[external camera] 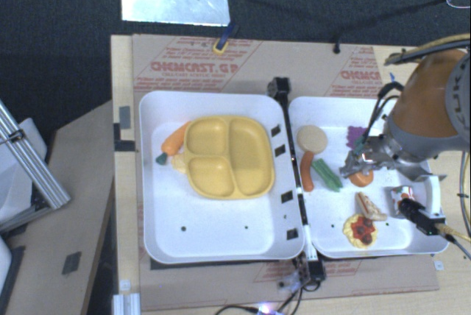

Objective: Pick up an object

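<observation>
The arm (434,104) is reaching in from the right edge of the worktop (125,159), wrist bending down over the right bin (331,104), and the hand (362,165) is sitting low in the middle of that bin, right on top of a small orange piece (361,178). Can't tell if it's gripping anything, honestly. Around it a green piece (326,174), a sausage (306,172) and a round cookie (312,138) are lying toward the bin's left wall, with a pizza slice (360,230) near the front edge, and the left bin (154,181) is carrying a yellow divided plate (227,157) with a carrot (174,139) at its left rim.
</observation>
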Robot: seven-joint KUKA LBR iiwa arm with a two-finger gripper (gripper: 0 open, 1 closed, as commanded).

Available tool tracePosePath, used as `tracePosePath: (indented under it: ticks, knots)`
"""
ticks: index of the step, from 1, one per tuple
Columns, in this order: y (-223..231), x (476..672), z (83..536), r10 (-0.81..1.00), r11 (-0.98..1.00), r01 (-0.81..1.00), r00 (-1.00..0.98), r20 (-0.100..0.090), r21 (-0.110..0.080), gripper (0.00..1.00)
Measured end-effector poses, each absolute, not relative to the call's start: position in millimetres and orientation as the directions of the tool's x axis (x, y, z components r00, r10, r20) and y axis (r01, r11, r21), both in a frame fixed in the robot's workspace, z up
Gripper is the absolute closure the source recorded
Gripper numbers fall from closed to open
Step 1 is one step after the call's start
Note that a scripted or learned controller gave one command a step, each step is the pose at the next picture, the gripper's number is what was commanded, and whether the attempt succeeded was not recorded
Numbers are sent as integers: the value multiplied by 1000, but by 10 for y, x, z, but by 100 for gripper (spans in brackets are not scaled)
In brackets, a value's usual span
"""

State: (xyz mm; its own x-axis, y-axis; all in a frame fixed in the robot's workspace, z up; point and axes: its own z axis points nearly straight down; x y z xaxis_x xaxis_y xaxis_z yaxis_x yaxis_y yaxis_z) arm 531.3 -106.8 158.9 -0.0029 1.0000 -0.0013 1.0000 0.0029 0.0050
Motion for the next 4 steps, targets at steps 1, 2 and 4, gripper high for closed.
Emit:
tracePosePath:
  ticks: [1,2,4]
  knots:
    - [-1163,5323,2172,1000,3,1000,-3,-2,8,100]
    - [-1164,5332,2246,1000,4,1000,-4,-1,3,100]
    - [74,5291,2215,1000,11,1000,-11,3,1,100]
